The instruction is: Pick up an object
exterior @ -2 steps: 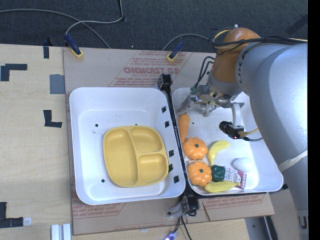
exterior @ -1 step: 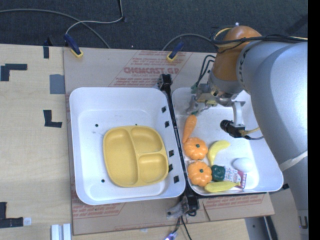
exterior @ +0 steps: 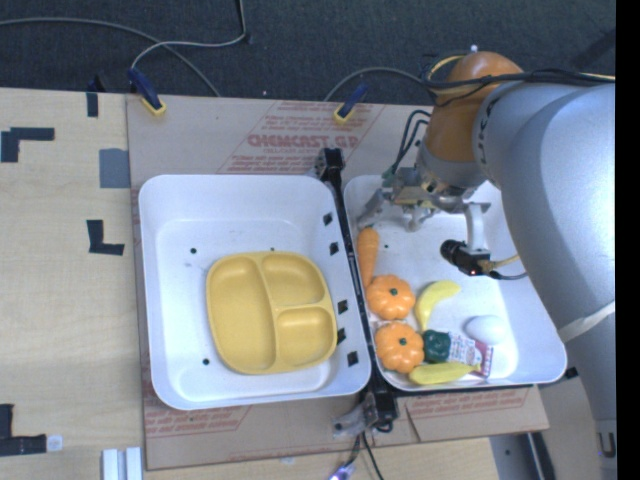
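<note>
Hovering over the far end of the right bin (exterior: 520, 363), the gripper (exterior: 415, 200) carries nothing between its fingers; how far they're spread can't be told from this angle. Nearest target is the carrot (exterior: 367, 253) along the bin's left wall: best approach is a straight drop, fingers astride its width. Also in this bin: two small pumpkins, two bananas, a white egg, a green piece & a packet. Left bin (exterior: 170, 268) holds a yellow divided tray (exterior: 270, 311)

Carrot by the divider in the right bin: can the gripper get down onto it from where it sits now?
Probably yes. The gripper hovers over the right bin's upper end, with the carrot just beside it and nothing lying on top. The bin wall close alongside may crowd one finger.
</note>
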Robot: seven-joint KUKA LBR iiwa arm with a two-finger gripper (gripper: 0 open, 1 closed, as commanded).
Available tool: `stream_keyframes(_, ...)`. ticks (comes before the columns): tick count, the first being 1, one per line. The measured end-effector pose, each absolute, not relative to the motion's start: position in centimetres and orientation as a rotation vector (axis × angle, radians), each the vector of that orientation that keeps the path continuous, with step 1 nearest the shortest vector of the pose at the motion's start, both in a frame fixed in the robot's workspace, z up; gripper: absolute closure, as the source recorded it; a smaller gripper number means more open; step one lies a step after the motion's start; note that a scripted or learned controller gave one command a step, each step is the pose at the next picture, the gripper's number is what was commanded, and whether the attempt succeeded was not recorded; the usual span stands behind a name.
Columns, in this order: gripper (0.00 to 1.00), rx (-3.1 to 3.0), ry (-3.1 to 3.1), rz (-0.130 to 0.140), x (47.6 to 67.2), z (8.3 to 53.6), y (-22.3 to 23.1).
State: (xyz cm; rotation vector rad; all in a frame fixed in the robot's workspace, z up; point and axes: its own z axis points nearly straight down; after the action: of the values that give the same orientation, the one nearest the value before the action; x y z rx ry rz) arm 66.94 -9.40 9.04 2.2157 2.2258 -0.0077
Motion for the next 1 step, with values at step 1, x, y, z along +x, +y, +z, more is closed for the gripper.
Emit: stream_keyframes(1, 0.0, 2.216, 2.222, 0.002, 60.55, 8.49, -10.55)
